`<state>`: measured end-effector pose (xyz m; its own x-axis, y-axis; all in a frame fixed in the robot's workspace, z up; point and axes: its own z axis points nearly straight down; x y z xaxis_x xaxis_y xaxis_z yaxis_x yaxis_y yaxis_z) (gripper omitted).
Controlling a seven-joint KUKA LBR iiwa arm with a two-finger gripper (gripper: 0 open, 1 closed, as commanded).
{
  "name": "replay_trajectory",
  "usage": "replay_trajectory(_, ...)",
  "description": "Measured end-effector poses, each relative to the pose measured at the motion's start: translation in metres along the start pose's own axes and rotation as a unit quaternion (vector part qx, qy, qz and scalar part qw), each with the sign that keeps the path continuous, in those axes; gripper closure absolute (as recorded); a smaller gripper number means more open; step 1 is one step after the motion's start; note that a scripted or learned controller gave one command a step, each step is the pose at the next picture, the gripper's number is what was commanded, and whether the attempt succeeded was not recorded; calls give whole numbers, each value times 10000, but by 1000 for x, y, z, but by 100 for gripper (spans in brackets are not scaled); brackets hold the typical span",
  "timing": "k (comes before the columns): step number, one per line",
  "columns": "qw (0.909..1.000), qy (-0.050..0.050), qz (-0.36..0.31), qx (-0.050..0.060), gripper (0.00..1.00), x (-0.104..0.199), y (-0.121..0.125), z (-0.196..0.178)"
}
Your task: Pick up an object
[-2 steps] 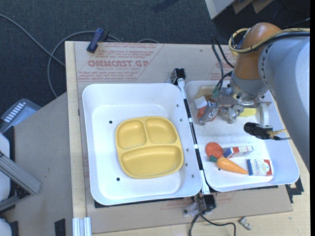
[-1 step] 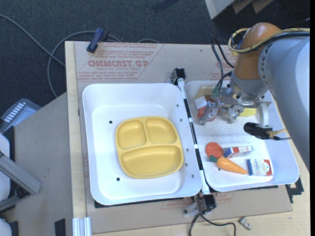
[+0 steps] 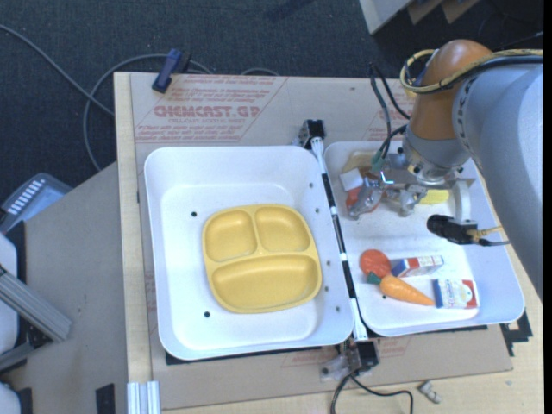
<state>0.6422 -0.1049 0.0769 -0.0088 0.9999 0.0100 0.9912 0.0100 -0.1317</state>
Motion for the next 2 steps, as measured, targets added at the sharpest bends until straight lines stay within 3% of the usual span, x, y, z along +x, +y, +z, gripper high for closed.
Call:
replay_trajectory(1, 9979, -43, 53, -649, 0, 11, -70, 2)
replay_trajectory(2, 9979, -41, 52, -646, 0, 12, -114, 8)
